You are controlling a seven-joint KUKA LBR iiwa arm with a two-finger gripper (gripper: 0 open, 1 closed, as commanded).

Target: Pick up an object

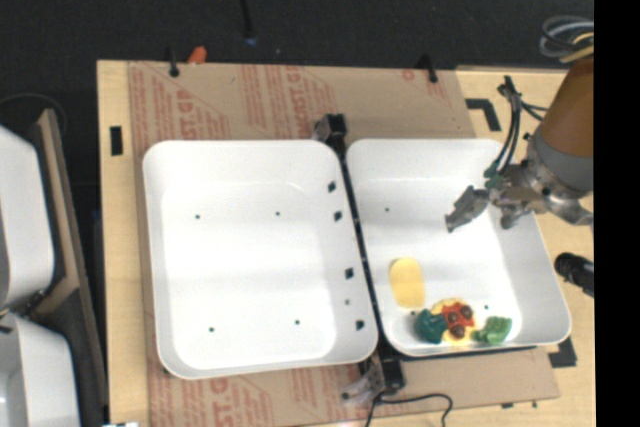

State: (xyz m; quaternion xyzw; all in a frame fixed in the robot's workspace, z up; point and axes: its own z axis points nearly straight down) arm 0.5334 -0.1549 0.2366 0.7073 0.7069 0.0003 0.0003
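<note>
In the right bin point(520, 260), a pale yellow block point(406, 281) lies near the middle front. At the front edge sits a small heap: a teal piece point(430, 326), a red and yellow toy point(458, 315) and a green piece point(494, 328). My gripper point(486, 214) hangs over the right bin's back right part, up and to the right of the yellow block. Its fingers point(463, 212) are spread open with nothing between them.
The left bin point(160, 215) lies beside the right one, with a black divider strip point(348, 215) between them. Cables point(512, 125) run along the arm's wrist. Both bins rest on a cardboard sheet point(240, 100) on the bench.
</note>
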